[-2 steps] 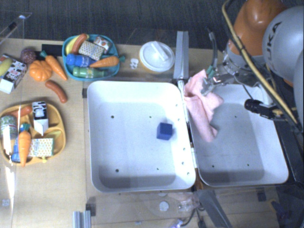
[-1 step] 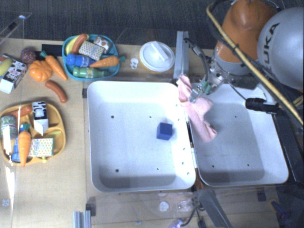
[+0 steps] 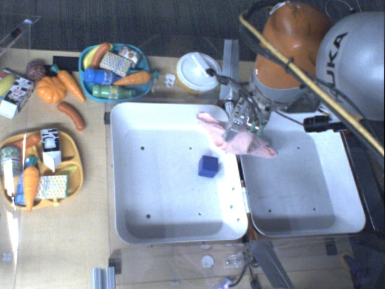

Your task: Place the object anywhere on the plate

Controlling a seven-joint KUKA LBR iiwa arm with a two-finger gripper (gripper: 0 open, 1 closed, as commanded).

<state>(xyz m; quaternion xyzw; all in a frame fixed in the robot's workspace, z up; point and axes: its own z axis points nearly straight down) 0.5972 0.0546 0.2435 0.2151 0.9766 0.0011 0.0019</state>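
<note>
A small blue cube (image 3: pixel 209 166) lies in the left white bin (image 3: pixel 150 221), right of its middle. A flat, floppy pink piece (image 3: pixel 245 143) lies across the rims where the two bins meet, near their far edge. The gripper (image 3: pixel 236 128) points down directly over the pink piece and its tip overlaps it. The arm's orange band and grey body rise behind it at the upper right. The gripper is up and to the right of the blue cube, well apart from it.
The right white bin (image 3: pixel 313 215) sits under the arm. A white lidded cup (image 3: pixel 197 71) stands behind the left bin. On the bench to the left are a blue bowl (image 3: pixel 115 72) and a yellow dish (image 3: pixel 42 170) of toy food, plus loose carrots and a sausage.
</note>
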